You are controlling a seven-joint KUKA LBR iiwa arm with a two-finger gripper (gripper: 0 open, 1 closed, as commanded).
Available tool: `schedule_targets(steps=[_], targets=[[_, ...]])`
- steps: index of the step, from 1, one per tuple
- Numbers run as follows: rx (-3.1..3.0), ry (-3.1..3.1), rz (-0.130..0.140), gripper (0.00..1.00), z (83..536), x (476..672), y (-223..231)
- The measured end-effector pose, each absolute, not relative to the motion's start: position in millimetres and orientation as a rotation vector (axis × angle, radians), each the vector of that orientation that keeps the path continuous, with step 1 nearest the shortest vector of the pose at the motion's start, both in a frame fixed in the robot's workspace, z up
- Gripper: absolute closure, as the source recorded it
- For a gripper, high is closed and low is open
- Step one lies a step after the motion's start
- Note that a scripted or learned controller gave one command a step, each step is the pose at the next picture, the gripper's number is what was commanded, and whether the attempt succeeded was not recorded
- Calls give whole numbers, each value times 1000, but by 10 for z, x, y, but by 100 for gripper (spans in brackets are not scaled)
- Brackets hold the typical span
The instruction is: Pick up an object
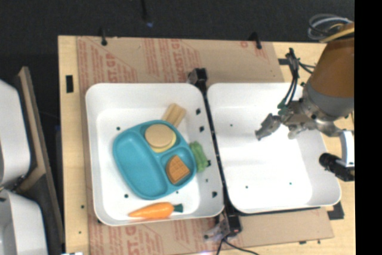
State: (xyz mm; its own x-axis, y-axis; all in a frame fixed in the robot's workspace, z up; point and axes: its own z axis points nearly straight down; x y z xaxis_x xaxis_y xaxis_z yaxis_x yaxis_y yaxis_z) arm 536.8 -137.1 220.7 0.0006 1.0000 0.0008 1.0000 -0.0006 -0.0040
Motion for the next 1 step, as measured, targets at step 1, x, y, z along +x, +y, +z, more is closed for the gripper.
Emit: schedule_targets(steps=[1], targets=[[-2222,-2222,-1,0,2229,5379,-1371]])
